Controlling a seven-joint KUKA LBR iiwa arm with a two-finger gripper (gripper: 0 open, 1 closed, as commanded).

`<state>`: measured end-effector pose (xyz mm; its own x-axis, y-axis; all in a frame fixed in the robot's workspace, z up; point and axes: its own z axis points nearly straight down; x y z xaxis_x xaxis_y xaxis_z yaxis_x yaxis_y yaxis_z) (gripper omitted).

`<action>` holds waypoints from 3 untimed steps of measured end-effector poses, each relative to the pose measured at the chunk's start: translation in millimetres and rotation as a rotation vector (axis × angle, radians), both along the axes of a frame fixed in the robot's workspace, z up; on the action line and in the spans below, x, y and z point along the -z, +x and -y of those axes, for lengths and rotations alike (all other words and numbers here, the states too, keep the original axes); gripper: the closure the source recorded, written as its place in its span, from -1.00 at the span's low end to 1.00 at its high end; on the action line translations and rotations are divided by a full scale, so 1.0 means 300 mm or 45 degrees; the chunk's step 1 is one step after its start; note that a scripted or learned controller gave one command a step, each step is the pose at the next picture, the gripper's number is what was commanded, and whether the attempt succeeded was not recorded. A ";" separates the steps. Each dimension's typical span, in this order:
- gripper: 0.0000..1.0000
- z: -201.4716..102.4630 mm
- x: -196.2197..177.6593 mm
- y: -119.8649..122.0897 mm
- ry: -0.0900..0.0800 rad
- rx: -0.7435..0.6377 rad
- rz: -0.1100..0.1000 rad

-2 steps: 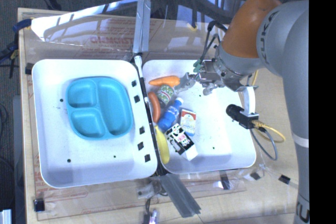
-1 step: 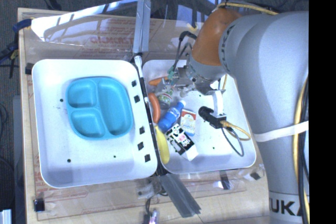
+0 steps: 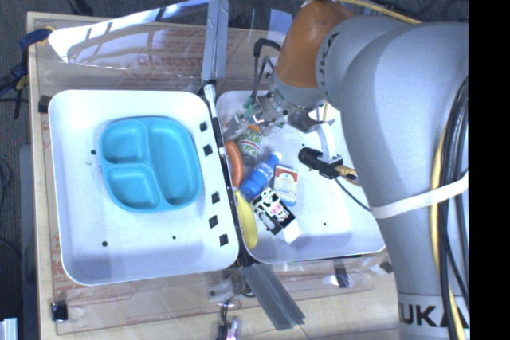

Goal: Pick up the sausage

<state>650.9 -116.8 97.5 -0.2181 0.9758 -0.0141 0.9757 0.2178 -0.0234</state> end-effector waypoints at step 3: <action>1.00 0.029 -0.031 0.005 0.008 -0.344 0.000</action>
<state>652.3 -125.5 106.7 -0.4707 0.8823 -0.0084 0.8822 0.4704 -0.0213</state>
